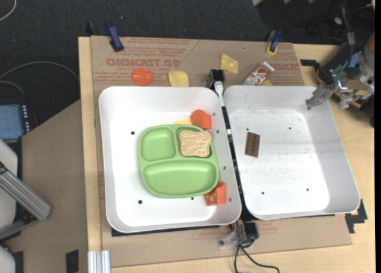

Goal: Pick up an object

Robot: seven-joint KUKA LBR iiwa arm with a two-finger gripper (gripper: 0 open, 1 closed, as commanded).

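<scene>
A brown chocolate bar (252,144) lies flat in the right bin (321,170), near its left wall. In the left bin (116,146) sits a green divided plate (177,176) with a slice of toast (195,143) in its upper right compartment. An orange block (201,119) rests just behind the plate, and another orange piece (216,194) lies at its front right corner. My gripper (318,97) hangs over the right bin's far right corner, well away from the chocolate bar, with nothing seen in it.
Behind the bins on the cardboard lie an orange round piece (141,76), a yellow piece (178,78), a yellow wedge (228,62), a small packet (257,75) and a black object (215,77). Blue clamps (113,34) hold the board's back edge.
</scene>
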